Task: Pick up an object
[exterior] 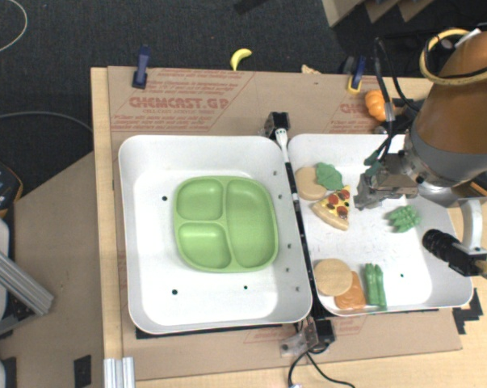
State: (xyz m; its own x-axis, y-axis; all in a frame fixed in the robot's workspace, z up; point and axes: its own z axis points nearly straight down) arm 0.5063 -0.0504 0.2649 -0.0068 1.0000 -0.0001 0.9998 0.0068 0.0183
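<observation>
My gripper (371, 192) hangs over the right bin (437, 289), in its upper middle. Just left of it lie a pizza slice (333, 208), a green leafy piece (329, 174) and a tan round cookie (309, 183). To its right, a small green broccoli-like piece (403, 218) rests on the bin floor. Near the front edge lie another tan round (333, 275), an orange piece (350, 297) and a green bean bundle (374, 285). The view shows nothing held by the gripper.
The left bin (146, 217) holds a green divided plate (225, 222). A yellow banana (241, 56) and an orange item (375, 103) lie beyond the bins. Blue clamps (140, 69) hold the board's back edge.
</observation>
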